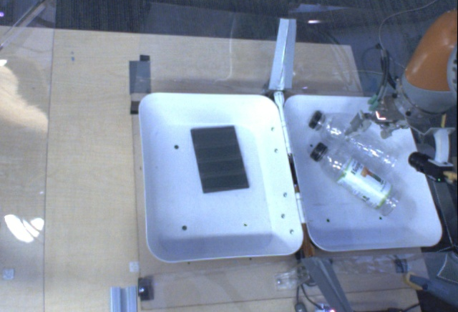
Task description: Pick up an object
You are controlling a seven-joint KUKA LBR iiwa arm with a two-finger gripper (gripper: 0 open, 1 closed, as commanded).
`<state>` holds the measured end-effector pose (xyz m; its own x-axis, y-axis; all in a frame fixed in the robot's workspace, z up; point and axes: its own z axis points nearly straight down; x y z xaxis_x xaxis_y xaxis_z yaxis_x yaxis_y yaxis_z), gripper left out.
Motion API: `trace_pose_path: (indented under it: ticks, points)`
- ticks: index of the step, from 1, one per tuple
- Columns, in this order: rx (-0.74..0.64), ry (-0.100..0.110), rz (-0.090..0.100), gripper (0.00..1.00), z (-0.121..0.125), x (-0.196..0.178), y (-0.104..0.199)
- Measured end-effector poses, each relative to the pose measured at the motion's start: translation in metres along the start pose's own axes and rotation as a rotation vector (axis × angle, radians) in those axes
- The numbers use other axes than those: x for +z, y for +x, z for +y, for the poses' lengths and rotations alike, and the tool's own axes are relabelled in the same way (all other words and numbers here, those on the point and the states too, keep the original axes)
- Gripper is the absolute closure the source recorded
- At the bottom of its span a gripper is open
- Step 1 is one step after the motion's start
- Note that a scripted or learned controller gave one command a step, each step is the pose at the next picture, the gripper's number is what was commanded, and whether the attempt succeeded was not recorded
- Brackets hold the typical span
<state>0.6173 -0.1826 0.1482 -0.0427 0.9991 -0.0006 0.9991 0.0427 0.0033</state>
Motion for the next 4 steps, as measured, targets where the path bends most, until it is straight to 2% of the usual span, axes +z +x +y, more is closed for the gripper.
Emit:
trace_pose_path:
  ticks: [1, 2, 3, 4]
  points:
    - [-0.078, -0.011, -0.007, 0.00, -0.015, 0.044, 0.056]
    - [-0.263, 0.081, -0.010, 0.00, 0.028, 0.048, 0.044]
    - [-0.267, 0.096, -0.009, 1.00, 0.024, 0.041, 0.043]
    - [-0.166, 0.084, 0.002, 1.00, 0.035, -0.001, 0.074]
